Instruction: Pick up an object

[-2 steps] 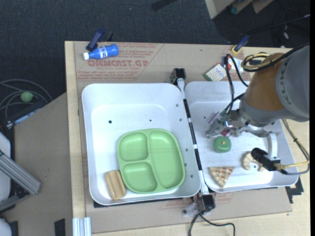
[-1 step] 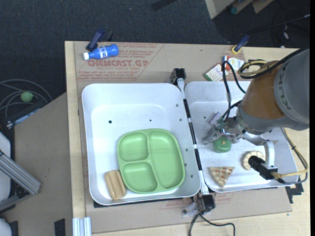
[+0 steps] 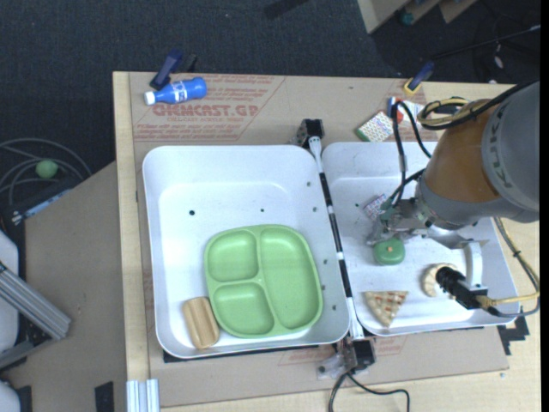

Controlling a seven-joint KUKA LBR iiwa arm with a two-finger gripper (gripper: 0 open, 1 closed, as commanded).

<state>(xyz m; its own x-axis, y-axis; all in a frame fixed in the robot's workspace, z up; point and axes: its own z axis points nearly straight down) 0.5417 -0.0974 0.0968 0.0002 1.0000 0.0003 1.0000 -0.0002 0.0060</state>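
1. Arm comes in from the right over the right bin. The grey body sits high at the right edge, w/ the orange band below it toward the bin's middle.
2. Wrist is bent down and leftward. Gripper is low inside the right bin, about mid-depth and left of centre.
3. Gripper state: can't tell wide vs narrow, as the tip is a dark cluster seen from above. Nothing is visibly held.
4. Closest task obj is the green round disc w/ a small knob on top. It lies flat on the bin floor, just in front of the gripper tip. Touching or a hair apart: can't tell.
5. Other objs in the right bin:
   - A waffle-pattern wedge lies near the front wall, apart from the disc.
   - A small pinkish scrap is just behind-left of the gripper.
6. Left bin holds a green divided plate w/ three sections, lying flat at front-centre. A tan block lies beside the plate's front-left edge.
7. On the bench behind the bins:
   - A blue-white bottle lies on its side at back-left.
   - A small checkered card lies behind the right bin.
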